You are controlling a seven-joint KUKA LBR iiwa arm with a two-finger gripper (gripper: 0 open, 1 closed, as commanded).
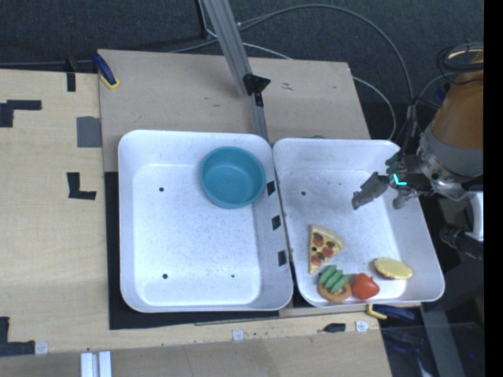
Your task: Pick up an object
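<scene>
Even, soft light; slight blur

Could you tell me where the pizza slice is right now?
The pizza slice lies in the right bin, toward its near left corner, just above the green toy.

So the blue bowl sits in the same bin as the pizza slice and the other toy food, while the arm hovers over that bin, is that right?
Not quite. The camera view shows the blue bowl alone in the left bin. The pizza slice and the other toy food lie in the right bin, and the end effector does hover over that right bin.
</scene>
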